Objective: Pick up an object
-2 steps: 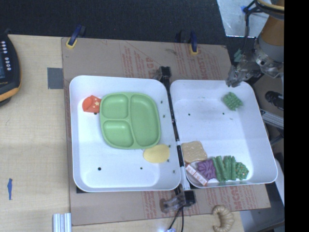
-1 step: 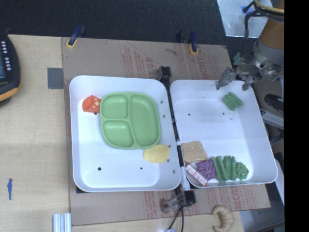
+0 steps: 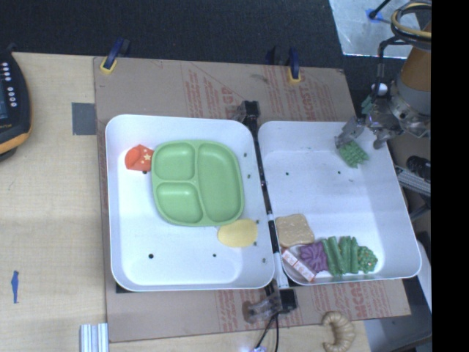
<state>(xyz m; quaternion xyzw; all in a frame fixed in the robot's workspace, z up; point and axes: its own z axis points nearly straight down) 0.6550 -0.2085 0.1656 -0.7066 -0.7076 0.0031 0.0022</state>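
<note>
My gripper (image 3: 362,136) hangs over the far right corner of the right bin (image 3: 322,189), its two fingers spread open. A small green leafy piece (image 3: 353,154) lies on the bin floor just in front of the fingertips, not clamped between them. At the near edge of the same bin sit a tan toast slice (image 3: 294,230), a purple piece (image 3: 314,255) and a bunch of green beans (image 3: 350,254). The left bin (image 3: 132,255) holds a green divided plate (image 3: 198,182), a red piece (image 3: 138,158) at its left and a yellow piece (image 3: 238,233) at its near right.
The two bins meet at a raised rim (image 3: 262,189) down the middle. A black and orange handset (image 3: 11,101) lies at the far left of the bench. A tan curled object (image 3: 338,330) rests on the cardboard in front of the right bin.
</note>
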